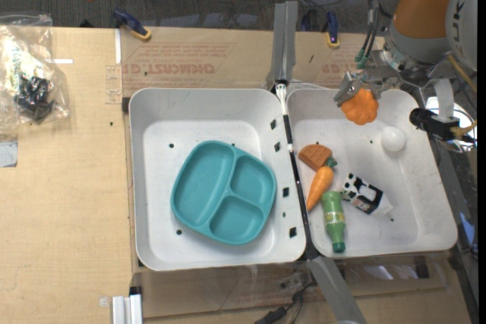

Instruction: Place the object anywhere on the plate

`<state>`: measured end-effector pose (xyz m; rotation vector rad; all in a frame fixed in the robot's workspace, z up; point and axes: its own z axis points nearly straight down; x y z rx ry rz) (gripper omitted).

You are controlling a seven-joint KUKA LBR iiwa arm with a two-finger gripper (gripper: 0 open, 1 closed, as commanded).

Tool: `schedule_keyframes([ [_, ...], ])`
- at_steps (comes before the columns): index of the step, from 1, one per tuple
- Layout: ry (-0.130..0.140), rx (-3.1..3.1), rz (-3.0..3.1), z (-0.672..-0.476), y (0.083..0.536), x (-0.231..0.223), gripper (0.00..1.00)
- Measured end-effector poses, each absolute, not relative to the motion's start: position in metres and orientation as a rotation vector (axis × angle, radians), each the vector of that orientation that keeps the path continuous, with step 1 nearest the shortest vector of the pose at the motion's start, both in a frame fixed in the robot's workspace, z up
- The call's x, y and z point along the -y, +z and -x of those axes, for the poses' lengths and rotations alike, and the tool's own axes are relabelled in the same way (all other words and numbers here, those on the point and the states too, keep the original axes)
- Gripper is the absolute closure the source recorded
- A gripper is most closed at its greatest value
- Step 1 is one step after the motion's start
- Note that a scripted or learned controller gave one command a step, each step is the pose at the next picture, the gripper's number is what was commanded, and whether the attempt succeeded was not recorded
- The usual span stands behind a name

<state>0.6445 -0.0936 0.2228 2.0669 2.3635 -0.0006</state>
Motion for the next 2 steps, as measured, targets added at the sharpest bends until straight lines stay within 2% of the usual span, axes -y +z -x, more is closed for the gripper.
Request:
schedule_keyframes([
  [1, -0.002, -2.576, -1.799, -0.635, 0.191, 0.021, 1.0],
  [2, -0.001, -2.418, -2.005, -0.587, 0.194, -0.074, 1.0],
])
